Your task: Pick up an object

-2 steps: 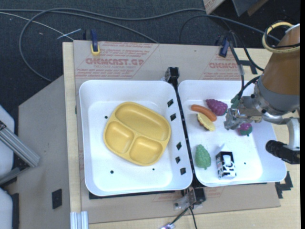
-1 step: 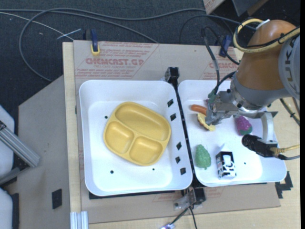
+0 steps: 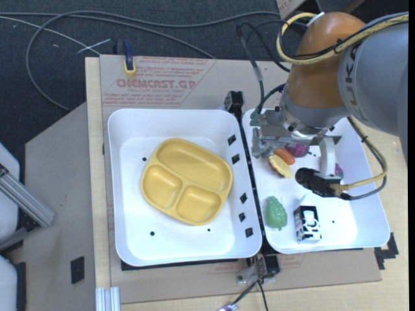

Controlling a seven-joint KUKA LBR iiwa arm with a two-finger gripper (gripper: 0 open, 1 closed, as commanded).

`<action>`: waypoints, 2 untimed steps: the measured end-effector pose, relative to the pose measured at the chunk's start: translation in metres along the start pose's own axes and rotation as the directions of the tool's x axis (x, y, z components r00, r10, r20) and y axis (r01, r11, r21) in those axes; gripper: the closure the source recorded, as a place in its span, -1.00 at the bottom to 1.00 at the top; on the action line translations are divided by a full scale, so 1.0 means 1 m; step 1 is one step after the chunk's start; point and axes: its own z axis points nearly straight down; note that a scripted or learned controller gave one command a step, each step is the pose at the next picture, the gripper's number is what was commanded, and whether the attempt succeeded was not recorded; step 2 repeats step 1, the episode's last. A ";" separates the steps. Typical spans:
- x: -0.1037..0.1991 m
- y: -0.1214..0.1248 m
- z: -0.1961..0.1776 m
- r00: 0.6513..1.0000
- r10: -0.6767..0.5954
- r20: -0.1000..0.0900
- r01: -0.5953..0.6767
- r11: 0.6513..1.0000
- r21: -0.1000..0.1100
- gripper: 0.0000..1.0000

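My gripper (image 3: 271,141) hangs low over the upper left part of the right bin (image 3: 363,232), under the orange wrist band. Just below it lie a yellow banana-shaped toy (image 3: 280,168) and a small orange piece (image 3: 285,155). A purple object (image 3: 300,149) sits to their right, partly covered by the arm. Nearer the front of that bin are a green lumpy object (image 3: 275,212) and a black-and-white block (image 3: 307,224). A small pink and green item (image 3: 338,170) peeks out by the arm's cable.
The left bin (image 3: 123,193) holds a yellow divided plate (image 3: 187,180). A black divider with clips (image 3: 243,173) runs between the bins. The arm's black connector and yellow cable (image 3: 324,183) hang over the right bin's middle. The bins rest on a cardboard sheet (image 3: 162,76).
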 end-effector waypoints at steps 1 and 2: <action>0.049 0.028 0.011 1.000 0.001 0.001 -0.001 1.000 0.000 1.00; 0.049 0.028 0.011 1.000 0.001 0.001 -0.001 1.000 0.000 1.00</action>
